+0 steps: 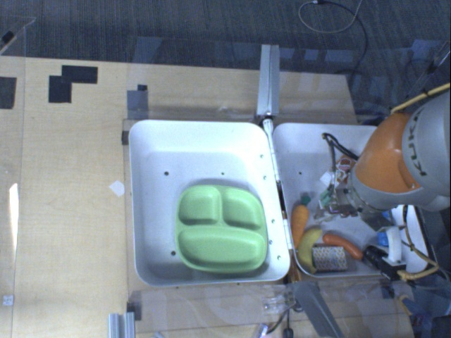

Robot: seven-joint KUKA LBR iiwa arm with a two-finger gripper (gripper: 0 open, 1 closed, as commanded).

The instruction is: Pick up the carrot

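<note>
Nearest me, along the 6 o'clock edge of the right bin (303,146), lies a clutter of small things. There is a grey grater-like block (330,258), with a yellow-green fruit (306,238) touching it at its 10 o'clock, and a short orange-red stick (344,244) just beyond it. A thin black pen-like thing (377,261) lies out at 4 o'clock.

The carrot (299,222) sits at about 8 o'clock in this bin, close to the wall shared with the left bin (162,153). It lies lengthwise, with its green top pointing to 12 o'clock and its thick end against the fruit.

The gripper (337,200) hangs near the bin's middle, at the carrot's 2 o'clock, close by with a gap between them. I cannot tell from here whether it is spread or closed, and nothing shows in its grasp. The arm's orange band (384,164) bulks in from 3 o'clock.

In the left bin a green divided plate (222,227) rests toward 5 o'clock. Farther off, the pale wooden bench (63,189) runs back to dark carpet (176,13).
</note>
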